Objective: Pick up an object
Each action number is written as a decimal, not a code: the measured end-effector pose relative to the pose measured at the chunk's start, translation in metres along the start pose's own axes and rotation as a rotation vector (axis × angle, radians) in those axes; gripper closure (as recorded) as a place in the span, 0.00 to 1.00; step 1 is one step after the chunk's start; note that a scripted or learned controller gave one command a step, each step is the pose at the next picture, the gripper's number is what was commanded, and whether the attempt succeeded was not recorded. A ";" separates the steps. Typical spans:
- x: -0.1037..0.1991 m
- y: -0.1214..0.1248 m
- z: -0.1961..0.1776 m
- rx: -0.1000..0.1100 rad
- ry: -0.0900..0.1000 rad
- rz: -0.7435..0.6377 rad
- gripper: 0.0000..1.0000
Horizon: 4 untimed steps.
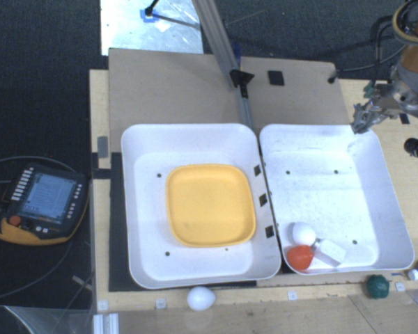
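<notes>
Nearest things: white egg-shaped object [200,298] lies on the surface [313,305] just outside the left bin's front edge; a dark green ball [377,287] sits by the right bin's front corner, also outside it.
Left bin [143,186]: holds a yellow square plate [211,204], lying flat in the middle.
Right bin [376,186]: three small things crowd its near corner, a white ball [304,234], a red ball [299,257] just in front of it, and a white block [329,252] beside them to the right. They look to be touching.
Pincer [362,120]: hangs over the far right corner of the right bin, well apart from the cluster; too small and blurred for me to tell whether it is released or clenched, and I see nothing in it.
Step in hand, as I judge it: reaching for a pick, nothing lifted yet.
Doing it well: travel to the near corner, come straight down, and choose the white ball, which stands a little freer of the wall.
Risk: the bin's wall and the neighbours leave little room, so a slanted descent would likely nudge things aside.
</notes>
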<state>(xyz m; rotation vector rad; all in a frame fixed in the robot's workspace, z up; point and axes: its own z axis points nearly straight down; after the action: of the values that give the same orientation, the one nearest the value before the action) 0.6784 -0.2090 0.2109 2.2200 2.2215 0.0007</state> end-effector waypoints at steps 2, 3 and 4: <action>0.105 -0.030 -0.007 0.000 0.001 -0.003 1.00; 0.157 -0.045 -0.001 0.000 0.001 -0.003 1.00; 0.210 -0.052 -0.015 0.000 0.002 -0.004 1.00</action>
<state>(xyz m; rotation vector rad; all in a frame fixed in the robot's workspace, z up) 0.6261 0.0006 0.2254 2.2166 2.2269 0.0027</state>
